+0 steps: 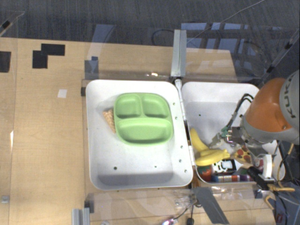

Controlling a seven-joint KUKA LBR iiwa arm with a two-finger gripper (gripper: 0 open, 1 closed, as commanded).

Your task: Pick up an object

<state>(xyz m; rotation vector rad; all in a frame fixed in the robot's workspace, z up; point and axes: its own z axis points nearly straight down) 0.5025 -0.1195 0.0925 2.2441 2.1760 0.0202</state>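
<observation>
Tan desk (47, 139), dark carpet behind. Two white bins: left bin (101, 168) carries a green tray (142, 117); right bin (211, 102) has a banana (206, 153) and small clutter at its near edge. Gripper (236, 142) low over that clutter; grip state unreadable. Best to settle squarely on one item.

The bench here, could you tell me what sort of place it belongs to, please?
Probably a robot grasping lab: a grey-and-orange arm reaches over two white bins, one holding a green divided plate, the other bananas and clutter.
</observation>
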